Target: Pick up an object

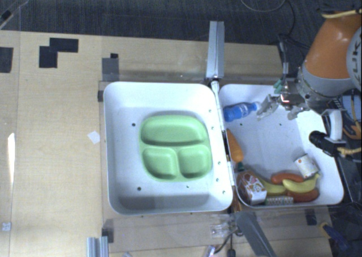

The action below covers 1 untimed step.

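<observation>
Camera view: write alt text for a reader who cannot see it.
A grey and orange robot arm reaches from the right, its gripper above the right bin beside a blue bottle. A banana and other items lie along that bin's near edge; the left bin holds a green divided tray.

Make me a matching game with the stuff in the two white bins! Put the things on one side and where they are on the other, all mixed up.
Things:
1. green tray
2. blue bottle
3. banana
4. pincer

Places:
A. lying at the near edge of the right bin, among other food items
B. hanging over the far part of the right bin, beside the bottle
C. in the middle of the left bin
D. lying at the far left corner of the right bin

Pairs: 1-C, 2-D, 3-A, 4-B
</observation>
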### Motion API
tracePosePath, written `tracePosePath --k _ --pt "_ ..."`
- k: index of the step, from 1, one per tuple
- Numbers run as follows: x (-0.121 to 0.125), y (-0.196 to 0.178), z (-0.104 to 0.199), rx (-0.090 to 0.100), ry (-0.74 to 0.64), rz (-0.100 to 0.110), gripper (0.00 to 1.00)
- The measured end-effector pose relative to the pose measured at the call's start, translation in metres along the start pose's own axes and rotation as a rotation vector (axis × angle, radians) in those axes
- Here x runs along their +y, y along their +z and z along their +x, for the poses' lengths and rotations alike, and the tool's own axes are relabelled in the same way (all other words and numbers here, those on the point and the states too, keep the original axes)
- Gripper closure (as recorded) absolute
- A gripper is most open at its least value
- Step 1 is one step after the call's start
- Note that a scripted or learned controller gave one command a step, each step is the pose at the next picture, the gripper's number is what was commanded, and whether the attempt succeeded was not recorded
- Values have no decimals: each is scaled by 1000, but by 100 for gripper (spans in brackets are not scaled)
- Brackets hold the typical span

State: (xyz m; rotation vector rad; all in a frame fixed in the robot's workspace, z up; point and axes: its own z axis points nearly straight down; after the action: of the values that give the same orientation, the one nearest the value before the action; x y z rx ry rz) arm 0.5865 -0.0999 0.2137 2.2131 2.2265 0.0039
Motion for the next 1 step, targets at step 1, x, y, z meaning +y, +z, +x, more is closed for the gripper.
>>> tracePosePath --k 1 --pt "2 -11 1 0 -4 -5 100"
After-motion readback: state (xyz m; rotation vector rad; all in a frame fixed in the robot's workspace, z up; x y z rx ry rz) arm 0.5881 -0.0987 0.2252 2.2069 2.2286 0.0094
